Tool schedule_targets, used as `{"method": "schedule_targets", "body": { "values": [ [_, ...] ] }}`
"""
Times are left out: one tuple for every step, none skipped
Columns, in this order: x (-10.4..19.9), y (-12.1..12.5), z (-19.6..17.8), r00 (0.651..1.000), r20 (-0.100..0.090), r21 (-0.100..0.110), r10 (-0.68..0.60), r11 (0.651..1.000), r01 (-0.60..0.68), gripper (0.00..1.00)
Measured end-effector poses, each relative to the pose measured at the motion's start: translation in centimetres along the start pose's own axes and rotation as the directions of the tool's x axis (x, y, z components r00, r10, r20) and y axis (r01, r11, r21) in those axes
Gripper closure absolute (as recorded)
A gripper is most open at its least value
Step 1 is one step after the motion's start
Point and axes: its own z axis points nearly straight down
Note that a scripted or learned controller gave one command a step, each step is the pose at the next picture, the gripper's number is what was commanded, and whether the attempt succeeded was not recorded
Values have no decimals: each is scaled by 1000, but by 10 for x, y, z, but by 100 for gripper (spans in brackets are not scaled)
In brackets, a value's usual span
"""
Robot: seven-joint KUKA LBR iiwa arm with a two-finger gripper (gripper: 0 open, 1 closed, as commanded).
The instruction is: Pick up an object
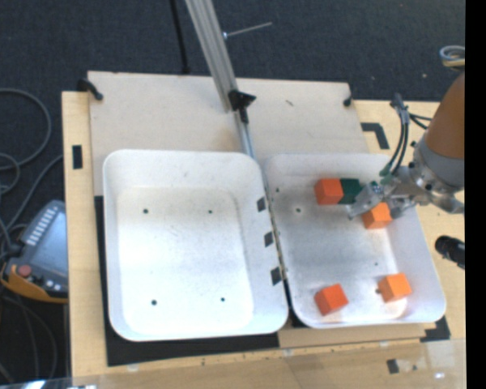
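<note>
In the right bin (304,250) lie several orange blocks and one dark green block (351,189). One orange block (329,190) touches the green block's left side near the bin's far wall. Another orange block (377,216) sits right at my gripper (374,204), partly covered by its grey metal parts. Two more orange blocks rest near the front wall, one (332,298) in the middle and one (394,287) towards the right corner. The arm comes in from the right over the bin's right rim.
The left bin (113,217) stands beside the right one, separated by a narrow rim with black clips. A slanted aluminium post (215,47) rises behind the bins. Cables and a handheld pendant (40,250) lie left of the bench.
</note>
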Motion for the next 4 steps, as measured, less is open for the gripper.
{"method": "schedule_targets", "body": {
  "values": [
    [-14, 23, 103, 1000, -1, 2, 0, 1000, 0, 0],
    [33, 90, 128, 1000, -1, 19, -3, 1000, 3, 0],
    [31, 90, 117, 1000, -1, 17, -5, 1000, 5, 100],
    [32, 90, 117, 1000, -3, 19, -8, 1000, 8, 0]
  ]
}}
